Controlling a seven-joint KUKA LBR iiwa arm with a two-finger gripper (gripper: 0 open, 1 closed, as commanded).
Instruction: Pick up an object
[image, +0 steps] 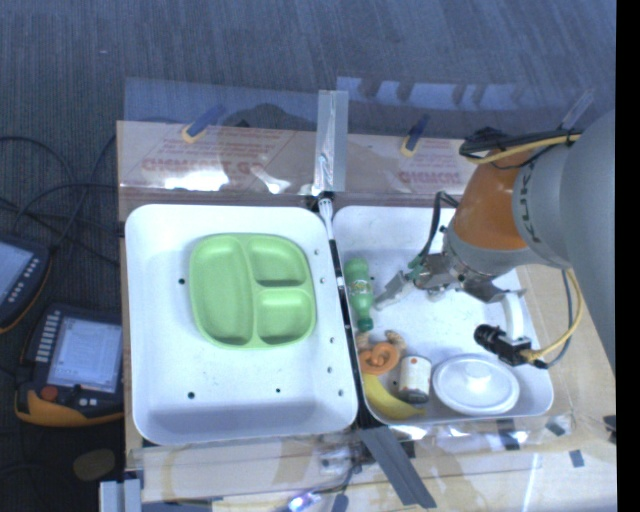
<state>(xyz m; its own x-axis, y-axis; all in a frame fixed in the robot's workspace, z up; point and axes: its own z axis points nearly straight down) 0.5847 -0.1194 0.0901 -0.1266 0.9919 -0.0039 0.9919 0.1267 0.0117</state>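
My gripper (405, 280) hangs over the right bin (400, 225), in its upper middle part, below the orange band of the arm (490, 215). Just left of it, a green bottle (358, 290) lies against the bin's left wall. Lower down sit an orange toy (380, 352), a yellow banana (385, 402), a small white can (413, 375) and a white bowl (477, 383). Nothing shows in the gripper's grasp.
The left bin (150, 350) holds a green divided plate (252, 288). A black cable connector (497, 340) hangs off the arm above the bowl. Cardboard and clear plastic stand behind both bins. A tablet (85, 350) lies on the floor to the left.
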